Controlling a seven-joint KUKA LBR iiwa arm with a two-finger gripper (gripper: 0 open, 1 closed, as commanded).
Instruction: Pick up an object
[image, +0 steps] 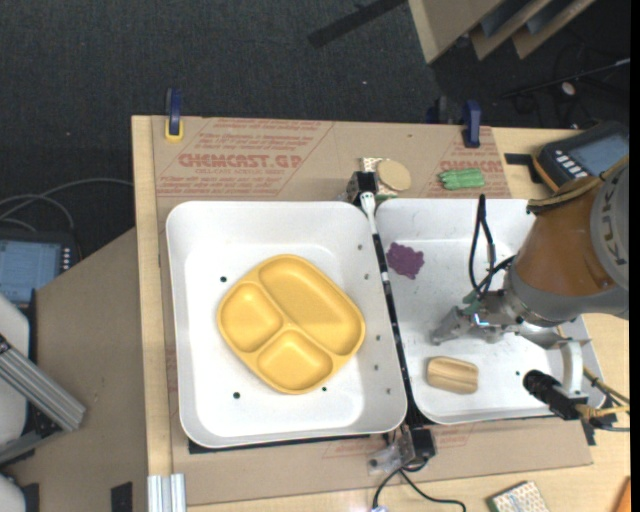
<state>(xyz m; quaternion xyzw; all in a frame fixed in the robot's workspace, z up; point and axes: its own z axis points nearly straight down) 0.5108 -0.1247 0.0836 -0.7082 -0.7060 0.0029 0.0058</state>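
Two bins sit side by side on the bench, and the step in hand is choosing and closing on one thing. Nearest the camera in the right bin (440, 405) lies a tan block (452, 374), on its side, just below and left of the gripper (462, 322). The gripper hangs low over the bin floor between the block and the purple lump (405, 259), touching neither as far as I can judge. Its metal fingers (447, 330) look splayed apart with nothing between them, so it is released and empty.

Going on toward the far side, the purple lump rests near the bin's left wall, well apart from the block. In the left bin (190, 300) a yellow tray (290, 322) with three compartments lies alone.

For a clean pick, the block seems the better choice: it is nearest the fingers, stands free of the walls, and has flat sides. I would shift the gripper over its middle, turn the fingers to span its short width, descend fully, then clench. The lump is flatter and close to the wall, which risks a finger catching the rim or a weak pinch.
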